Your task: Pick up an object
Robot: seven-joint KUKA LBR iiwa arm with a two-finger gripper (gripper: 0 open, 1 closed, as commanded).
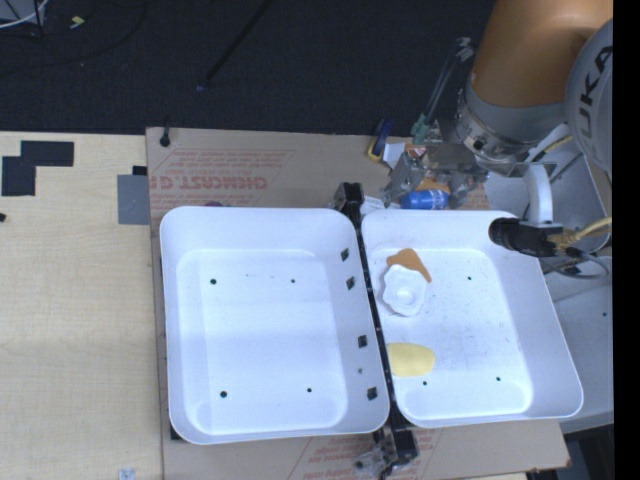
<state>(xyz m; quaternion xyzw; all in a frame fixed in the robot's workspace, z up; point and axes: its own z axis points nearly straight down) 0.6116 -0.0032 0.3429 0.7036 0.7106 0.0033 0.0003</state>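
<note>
We see the pincer point(432, 183) above the far rim of the right bin point(520, 368), clamped on a blue object point(424, 199). Inside that bin lie a white object point(403, 292) touching a brown piece point(410, 263), and nearer us a yellow piece point(411, 359). The left bin point(260, 408) sits alongside on the worktop point(70, 318).
</note>
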